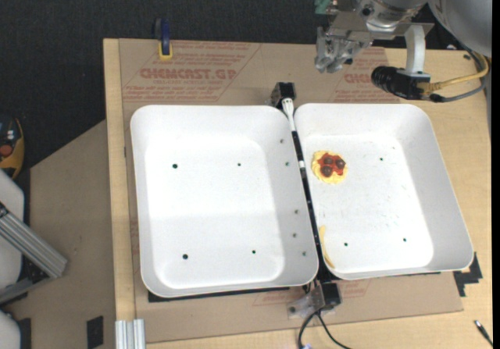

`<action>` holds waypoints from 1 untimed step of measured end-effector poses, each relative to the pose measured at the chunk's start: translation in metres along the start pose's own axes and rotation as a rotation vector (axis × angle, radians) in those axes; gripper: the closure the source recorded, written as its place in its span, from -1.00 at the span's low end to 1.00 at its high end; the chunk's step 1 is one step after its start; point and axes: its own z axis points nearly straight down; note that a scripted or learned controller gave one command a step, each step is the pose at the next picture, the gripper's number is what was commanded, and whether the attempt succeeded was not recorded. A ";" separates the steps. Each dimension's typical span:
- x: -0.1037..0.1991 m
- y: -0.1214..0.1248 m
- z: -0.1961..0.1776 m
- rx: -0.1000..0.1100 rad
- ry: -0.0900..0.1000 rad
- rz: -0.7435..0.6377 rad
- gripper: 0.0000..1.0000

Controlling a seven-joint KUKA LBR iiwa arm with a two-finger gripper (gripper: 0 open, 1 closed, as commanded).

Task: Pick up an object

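Observation:
A small yellow round object with dark red blobs on top (330, 166) lies in the right bin (414, 254), near its left wall. A pale yellow sliver (323, 242) rests against the same bin's left wall, lower down. My gripper (337, 56) hangs high above the bench, beyond the far rim of the right bin and well apart from both objects. Nothing shows between its fingers.
The left bin (156, 207) sits beside the right one, joined along a black strip with a clamp (283, 94) at the far end. A blue and yellow clamp (164, 39) stands on the board's far left edge. Metal framing (31, 250) lies off the bench's left.

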 end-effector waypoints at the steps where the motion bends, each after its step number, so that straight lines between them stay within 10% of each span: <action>1: 0.078 -0.003 0.063 0.015 0.004 -0.011 1.00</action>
